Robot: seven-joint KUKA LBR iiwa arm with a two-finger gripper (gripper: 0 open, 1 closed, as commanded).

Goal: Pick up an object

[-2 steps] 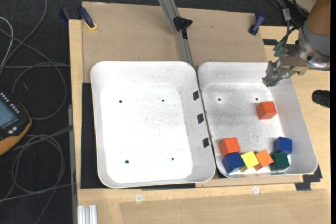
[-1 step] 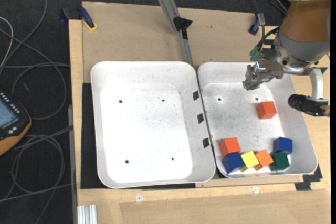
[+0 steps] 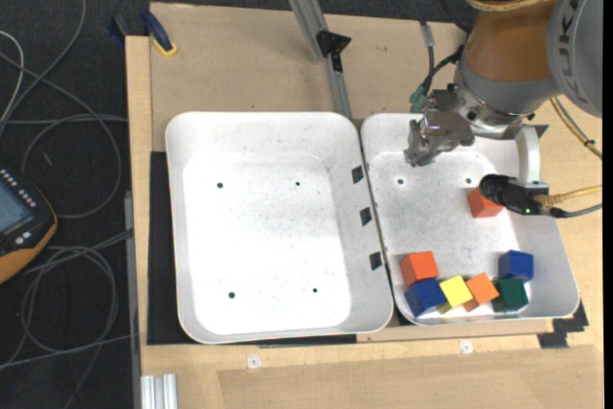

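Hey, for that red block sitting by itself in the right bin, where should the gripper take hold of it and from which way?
Judging by its pose, come straight down on the red block and close on its two bare side faces. It sits apart from the cluster near the right bin's front edge. The black fitting overlaps its right side in the camera view, so approach from the left. The gripper is above the bin's back part.
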